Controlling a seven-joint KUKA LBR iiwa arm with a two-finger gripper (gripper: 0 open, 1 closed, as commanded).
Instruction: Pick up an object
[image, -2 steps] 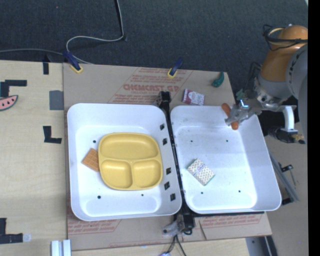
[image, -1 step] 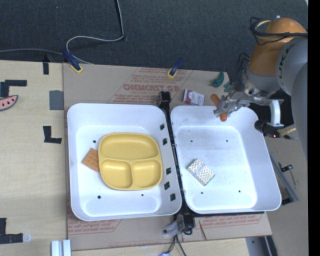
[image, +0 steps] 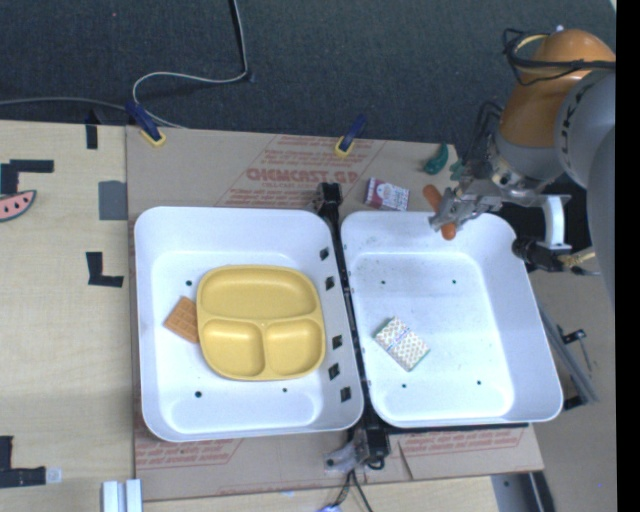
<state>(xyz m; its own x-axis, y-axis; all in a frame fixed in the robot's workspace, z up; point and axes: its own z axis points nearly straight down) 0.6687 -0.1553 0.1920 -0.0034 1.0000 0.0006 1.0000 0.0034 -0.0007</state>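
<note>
Hanging over the far rim of the right bin (image: 520, 330), the end effector (image: 452, 215) sits near the top right corner, and honestly I can't tell how it's set from this angle. A small orange thing (image: 449, 231) shows right at its tip, too tiny to identify. Down in the right bin there's a little white patterned packet (image: 401, 344) lying flat. Left bin (image: 160, 300) has a yellow divided tray (image: 262, 322) with a tan cracker-like piece (image: 182, 320) tucked beside it.
</note>
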